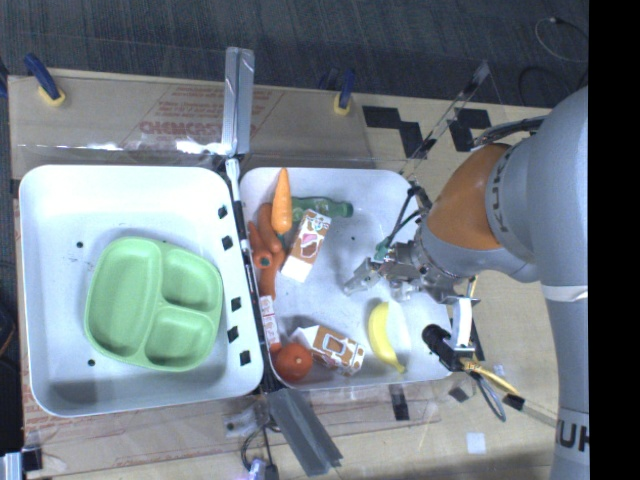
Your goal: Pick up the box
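A small white carton box [306, 240] with red and green print lies in the right bin [385, 190], just right of an orange carrot [282, 200]. A second carton box [337, 348], white with brown print, lies on its side near the bin's front wall beside a red tomato [292, 361]. My gripper [364, 276] hangs low over the bin's middle, right of the first box and apart from it, above a yellow banana [383, 336]. Nothing is visibly held in it.
The left bin [50, 198] holds a green divided plate [153, 303]. A green item [336, 208] lies behind the first box, and reddish-orange items [263, 250] line the right bin's left wall. The grey arm with its orange band [470, 208] covers the bin's right side.
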Available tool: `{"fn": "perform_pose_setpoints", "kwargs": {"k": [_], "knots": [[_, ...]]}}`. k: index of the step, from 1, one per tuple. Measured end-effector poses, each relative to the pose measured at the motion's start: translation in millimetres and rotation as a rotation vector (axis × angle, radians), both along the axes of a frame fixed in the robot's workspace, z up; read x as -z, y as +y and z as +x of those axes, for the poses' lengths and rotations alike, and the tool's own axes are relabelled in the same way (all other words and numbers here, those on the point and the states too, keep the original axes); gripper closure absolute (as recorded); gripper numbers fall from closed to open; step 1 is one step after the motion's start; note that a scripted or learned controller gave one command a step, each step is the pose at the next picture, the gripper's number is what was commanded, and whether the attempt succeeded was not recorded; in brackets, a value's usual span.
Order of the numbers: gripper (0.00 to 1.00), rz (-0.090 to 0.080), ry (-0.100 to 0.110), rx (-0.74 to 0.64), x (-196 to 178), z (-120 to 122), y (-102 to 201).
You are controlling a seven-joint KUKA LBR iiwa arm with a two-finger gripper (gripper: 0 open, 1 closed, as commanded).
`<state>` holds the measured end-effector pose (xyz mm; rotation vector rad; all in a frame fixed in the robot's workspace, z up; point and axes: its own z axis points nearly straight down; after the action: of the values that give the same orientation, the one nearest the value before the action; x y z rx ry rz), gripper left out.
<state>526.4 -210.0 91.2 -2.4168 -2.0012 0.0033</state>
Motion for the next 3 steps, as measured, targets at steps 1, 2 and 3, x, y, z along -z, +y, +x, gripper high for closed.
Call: {"fn": "perform_pose_setpoints", "kwargs": {"k": [1, 2, 3], "knots": [[0.00, 0.000, 0.000, 0.000, 0, 0, 0], [0.00, -0.001, -0.001, 0.165, -1, 76, 39], [1.00, 0.000, 0.002, 0.158, -10, 76, 41]]}}
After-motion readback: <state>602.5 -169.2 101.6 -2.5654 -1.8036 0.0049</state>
